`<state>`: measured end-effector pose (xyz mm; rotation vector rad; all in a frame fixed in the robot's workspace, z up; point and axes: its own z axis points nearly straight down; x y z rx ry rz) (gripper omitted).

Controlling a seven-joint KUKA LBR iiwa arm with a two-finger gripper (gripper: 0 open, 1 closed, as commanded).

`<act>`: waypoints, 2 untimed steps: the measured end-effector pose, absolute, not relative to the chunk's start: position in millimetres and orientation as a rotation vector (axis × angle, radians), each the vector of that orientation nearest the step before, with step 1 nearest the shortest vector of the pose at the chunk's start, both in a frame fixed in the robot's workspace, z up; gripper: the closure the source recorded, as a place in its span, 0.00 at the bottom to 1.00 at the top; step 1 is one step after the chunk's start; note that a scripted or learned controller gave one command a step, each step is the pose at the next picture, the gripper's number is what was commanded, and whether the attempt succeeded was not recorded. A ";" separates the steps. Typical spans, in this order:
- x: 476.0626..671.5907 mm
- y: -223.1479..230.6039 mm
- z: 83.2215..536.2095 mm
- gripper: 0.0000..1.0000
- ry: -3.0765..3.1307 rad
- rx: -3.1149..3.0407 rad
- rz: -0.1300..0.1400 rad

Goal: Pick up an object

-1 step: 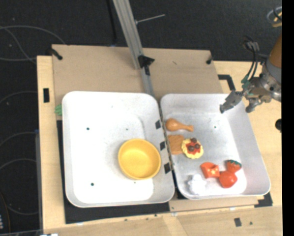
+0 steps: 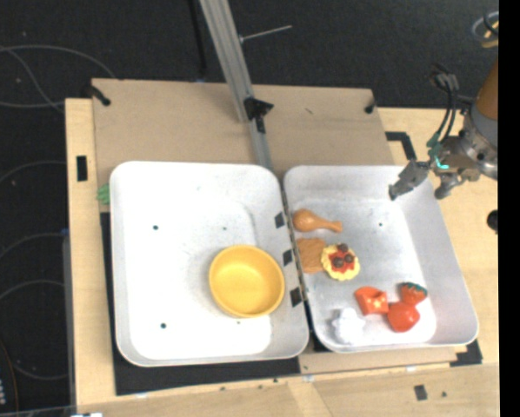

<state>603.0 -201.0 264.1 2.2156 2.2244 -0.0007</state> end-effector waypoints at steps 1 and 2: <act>603.6 -199.6 221.8 0.00 2.222 2.221 -0.006; 603.1 -206.3 159.7 0.00 2.221 2.224 -0.008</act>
